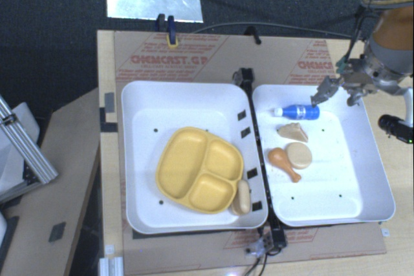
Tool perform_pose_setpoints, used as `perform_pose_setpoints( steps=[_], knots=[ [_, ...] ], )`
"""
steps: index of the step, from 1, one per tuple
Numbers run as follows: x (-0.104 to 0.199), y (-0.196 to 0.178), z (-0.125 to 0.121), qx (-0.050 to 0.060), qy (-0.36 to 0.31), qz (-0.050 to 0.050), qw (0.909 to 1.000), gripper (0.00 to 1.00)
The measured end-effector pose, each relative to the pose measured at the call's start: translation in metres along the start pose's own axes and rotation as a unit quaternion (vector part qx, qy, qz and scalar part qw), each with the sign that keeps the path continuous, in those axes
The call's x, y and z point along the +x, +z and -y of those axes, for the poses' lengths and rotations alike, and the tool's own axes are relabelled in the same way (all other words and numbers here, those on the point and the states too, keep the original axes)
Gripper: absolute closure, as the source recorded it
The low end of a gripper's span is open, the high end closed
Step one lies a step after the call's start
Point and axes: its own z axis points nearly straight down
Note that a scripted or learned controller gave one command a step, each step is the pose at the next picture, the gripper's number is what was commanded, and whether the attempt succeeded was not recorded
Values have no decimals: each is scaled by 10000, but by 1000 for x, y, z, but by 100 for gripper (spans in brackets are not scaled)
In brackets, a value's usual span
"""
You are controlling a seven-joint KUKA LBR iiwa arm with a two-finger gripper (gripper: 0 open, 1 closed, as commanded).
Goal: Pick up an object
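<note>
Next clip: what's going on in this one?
A robot arm reaches in over the right bin, its tool hovering by the far edge, just beside a blue bottle. It holds nothing. Below the bottle lie a tan wedge, a round beige piece and an orange drumstick-shaped toy. The left bin holds a yellow divided plate.
</note>
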Motion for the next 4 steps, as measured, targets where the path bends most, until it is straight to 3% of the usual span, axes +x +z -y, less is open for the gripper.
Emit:
perform_pose_setpoints(
  steps=[1, 4],
  knots=[
    [0, -6, -2, -55, -11, 8, 10000, 0],
    [14, 154, -22, -42, -26, 5, 10000, 0]
  ],
)
